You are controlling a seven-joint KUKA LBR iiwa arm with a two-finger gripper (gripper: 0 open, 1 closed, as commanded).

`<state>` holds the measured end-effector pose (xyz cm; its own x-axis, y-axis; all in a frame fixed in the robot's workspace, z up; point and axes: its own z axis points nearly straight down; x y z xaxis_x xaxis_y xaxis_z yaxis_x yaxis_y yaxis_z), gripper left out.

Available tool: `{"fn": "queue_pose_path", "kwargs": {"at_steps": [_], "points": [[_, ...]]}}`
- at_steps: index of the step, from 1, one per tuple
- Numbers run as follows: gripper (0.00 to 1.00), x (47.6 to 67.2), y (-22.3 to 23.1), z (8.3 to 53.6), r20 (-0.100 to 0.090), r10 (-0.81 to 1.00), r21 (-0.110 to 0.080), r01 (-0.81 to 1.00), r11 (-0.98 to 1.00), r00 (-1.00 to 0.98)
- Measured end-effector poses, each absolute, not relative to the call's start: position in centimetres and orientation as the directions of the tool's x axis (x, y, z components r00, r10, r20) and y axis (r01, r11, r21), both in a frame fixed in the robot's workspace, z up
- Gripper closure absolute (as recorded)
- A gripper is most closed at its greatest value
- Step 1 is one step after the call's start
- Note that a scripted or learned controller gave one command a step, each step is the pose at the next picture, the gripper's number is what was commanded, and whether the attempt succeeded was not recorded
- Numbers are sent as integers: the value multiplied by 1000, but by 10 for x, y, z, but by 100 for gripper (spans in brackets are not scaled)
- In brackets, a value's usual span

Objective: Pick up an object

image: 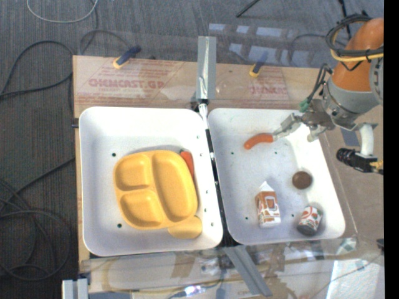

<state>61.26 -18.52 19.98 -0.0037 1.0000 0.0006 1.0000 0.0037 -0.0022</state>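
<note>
While the claw [300, 124] hovers open — sausage [258, 141] beside.

Sausage [258, 141] just left of gripper [300, 127]; carton [267, 208], can [309, 220], puck [302, 180] nearer the camera; divided tray [154, 188] far left.

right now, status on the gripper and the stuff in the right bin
Gripper open, over right bin far end, holding nothing. Orange sausage just beside it, free. Carton, can, brown disc lie apart, nearer the camera.

Bright even light, soft shadows, slight blur.
</note>
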Motion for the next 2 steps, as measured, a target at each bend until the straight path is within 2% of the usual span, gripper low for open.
{"fn": "queue_pose_path", "kwargs": {"at_steps": [1, 2], "points": [[0, 579, -182, 92, -2, 999, 3, 999, 36, -36], [0, 507, -164, 93, -13, 998, 38, 998, 56, -55]]}}
